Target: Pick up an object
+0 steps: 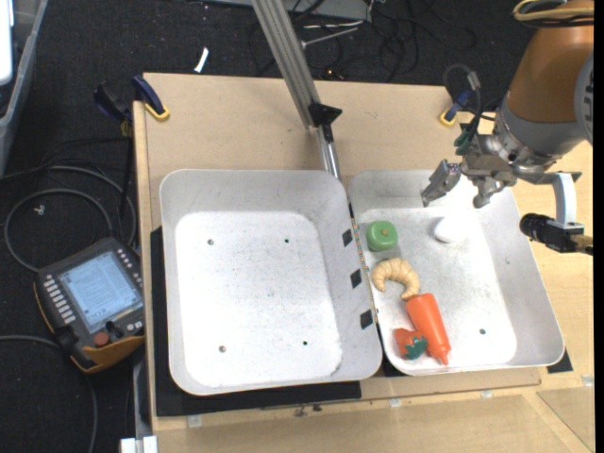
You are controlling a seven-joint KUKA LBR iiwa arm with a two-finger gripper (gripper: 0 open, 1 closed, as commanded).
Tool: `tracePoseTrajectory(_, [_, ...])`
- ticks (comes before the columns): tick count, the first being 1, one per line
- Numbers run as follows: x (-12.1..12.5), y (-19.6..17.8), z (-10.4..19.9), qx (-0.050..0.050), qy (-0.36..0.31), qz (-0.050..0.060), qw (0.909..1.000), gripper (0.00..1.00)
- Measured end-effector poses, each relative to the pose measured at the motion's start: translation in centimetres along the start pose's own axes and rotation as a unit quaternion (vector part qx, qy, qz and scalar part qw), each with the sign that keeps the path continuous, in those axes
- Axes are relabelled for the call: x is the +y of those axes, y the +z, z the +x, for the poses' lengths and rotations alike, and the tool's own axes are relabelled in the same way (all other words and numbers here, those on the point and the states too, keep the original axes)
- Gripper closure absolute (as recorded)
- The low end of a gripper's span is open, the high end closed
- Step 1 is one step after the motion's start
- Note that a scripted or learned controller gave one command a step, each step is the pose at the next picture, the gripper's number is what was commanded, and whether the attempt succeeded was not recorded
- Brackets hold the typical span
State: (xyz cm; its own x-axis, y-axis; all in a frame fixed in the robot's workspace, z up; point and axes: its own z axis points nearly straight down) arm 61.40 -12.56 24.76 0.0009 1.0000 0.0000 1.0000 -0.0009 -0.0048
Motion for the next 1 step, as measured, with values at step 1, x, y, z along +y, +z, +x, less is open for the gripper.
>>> tracePoseTrajectory(1, [-0.11, 4.35, 0.2, 0.0, 0.0, 0.0, 1.0, 0.0])
